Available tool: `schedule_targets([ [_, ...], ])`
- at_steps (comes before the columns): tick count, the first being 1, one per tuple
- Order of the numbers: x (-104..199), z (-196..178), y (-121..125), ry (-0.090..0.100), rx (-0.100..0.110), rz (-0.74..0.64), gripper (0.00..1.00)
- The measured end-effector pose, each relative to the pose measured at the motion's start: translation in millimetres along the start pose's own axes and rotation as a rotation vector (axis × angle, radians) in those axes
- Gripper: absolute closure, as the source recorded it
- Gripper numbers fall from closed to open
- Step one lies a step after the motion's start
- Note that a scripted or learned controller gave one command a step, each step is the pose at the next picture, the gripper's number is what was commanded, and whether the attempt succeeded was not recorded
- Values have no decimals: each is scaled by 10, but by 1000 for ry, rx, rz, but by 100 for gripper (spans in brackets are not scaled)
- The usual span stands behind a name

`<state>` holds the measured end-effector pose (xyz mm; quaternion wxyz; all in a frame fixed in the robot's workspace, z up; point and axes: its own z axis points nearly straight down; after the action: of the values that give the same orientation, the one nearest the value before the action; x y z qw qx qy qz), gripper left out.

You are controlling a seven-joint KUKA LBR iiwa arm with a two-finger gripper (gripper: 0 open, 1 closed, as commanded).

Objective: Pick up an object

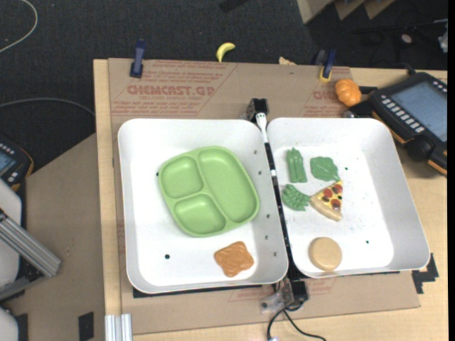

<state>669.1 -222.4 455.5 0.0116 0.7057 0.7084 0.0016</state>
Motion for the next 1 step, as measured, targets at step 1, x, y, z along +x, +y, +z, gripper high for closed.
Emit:
schedule_targets([
  [1,2,-112,9,-4,-4,-1,100],
])
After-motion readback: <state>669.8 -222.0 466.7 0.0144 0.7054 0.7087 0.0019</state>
